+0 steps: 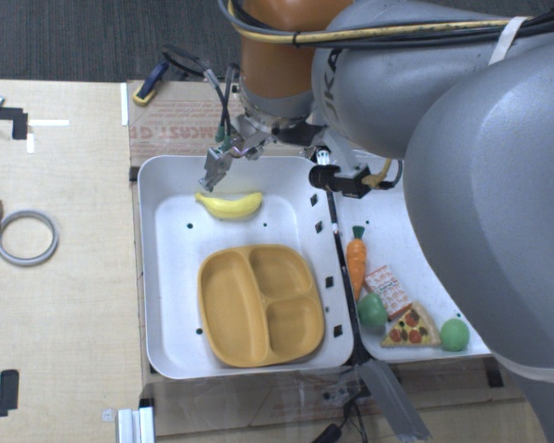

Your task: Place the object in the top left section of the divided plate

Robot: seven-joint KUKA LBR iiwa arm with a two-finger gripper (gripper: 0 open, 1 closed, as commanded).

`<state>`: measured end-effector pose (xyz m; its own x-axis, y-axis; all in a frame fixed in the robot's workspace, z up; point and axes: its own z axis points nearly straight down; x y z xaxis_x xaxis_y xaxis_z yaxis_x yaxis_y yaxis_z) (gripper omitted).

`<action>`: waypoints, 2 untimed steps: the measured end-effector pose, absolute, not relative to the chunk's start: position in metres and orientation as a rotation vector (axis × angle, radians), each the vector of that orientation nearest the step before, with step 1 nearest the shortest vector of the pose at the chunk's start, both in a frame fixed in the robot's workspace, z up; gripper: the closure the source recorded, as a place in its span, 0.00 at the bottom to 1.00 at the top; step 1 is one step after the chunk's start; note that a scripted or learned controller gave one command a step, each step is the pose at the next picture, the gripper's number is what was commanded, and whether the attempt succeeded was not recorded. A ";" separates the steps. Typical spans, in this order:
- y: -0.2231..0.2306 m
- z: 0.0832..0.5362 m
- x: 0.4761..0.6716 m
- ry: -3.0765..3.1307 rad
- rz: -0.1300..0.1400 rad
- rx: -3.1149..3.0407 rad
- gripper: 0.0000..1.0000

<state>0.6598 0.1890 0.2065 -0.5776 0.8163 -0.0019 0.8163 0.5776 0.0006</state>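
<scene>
Nearest the lens, yellow divided plate [258, 303] low in left bin [162, 275], bare white floor around it. Beyond it, banana [230, 205] lying flat near the far wall — long axis left to right, ends curling up. Just above its left end, fingers [212, 173] slightly parted, grasping nothing; carrot [355, 258], pizza slice [410, 328] in right bin [388, 238].

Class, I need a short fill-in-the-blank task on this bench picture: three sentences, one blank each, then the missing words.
1. The yellow toy banana lies in the ____ white bin.
2. The tan divided plastic plate has ____ sections.
3. The orange toy carrot lies in the bin that holds the ____ slice.

Missing words: left; three; pizza
</scene>
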 end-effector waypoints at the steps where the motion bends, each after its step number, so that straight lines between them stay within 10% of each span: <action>1: 0.189 0.207 0.660 2.788 0.000 1.443 0.00; 2: 0.189 0.207 0.660 2.788 0.000 1.443 0.00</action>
<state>0.6598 0.1890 0.2065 -0.5776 0.8163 -0.0019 0.8163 0.5776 0.0006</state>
